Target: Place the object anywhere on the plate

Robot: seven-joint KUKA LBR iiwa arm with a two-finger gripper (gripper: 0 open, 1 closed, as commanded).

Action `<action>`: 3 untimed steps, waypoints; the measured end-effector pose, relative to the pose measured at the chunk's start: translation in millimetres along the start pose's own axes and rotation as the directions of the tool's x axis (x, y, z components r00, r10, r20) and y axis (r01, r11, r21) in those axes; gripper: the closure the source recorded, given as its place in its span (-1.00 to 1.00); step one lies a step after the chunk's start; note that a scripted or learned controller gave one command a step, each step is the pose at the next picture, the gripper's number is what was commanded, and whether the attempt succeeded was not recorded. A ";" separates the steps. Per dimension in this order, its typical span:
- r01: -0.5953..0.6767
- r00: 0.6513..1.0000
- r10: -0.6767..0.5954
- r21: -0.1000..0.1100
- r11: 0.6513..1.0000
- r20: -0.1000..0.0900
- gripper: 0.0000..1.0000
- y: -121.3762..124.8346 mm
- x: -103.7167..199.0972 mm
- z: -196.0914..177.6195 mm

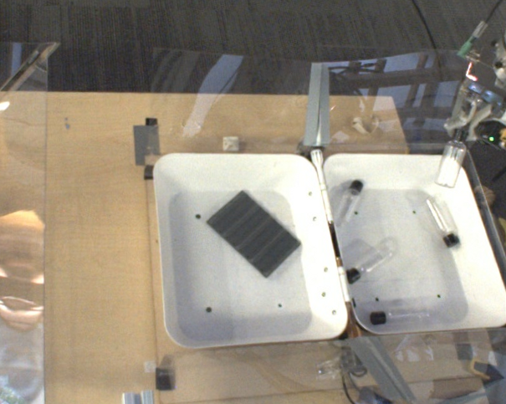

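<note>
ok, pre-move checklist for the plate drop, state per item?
1. Plate location: dark ribbed plate lies flat in the left bin, turned at an angle. ok.
2. Plate surface free: nothing rests on it. ok.
3. Object in grasp: a clear tube hangs at the gripper above the right bin's far corner; the finger contact is too small to make out. cannot tell.
4. Tube over plate: it sits over the right bin, not the left. not ok.
5. Other tubes: several black-capped tubes lie in the right bin, away from the plate. ok.
</note>
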State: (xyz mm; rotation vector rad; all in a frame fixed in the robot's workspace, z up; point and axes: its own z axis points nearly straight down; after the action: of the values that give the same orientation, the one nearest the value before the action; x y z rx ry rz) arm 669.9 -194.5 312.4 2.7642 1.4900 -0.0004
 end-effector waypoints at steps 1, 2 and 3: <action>0.019 1.000 -0.019 -0.001 1.000 0.000 1.00 -1.1 1.0 -21.1; 0.011 1.000 -0.011 0.000 1.000 0.001 1.00 -2.1 2.2 -20.7; 0.026 1.000 -0.026 -0.001 1.000 0.000 1.00 -1.8 2.4 -6.3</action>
State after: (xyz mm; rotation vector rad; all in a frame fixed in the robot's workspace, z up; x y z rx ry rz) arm 669.7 -191.4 318.7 2.7440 1.5251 0.0006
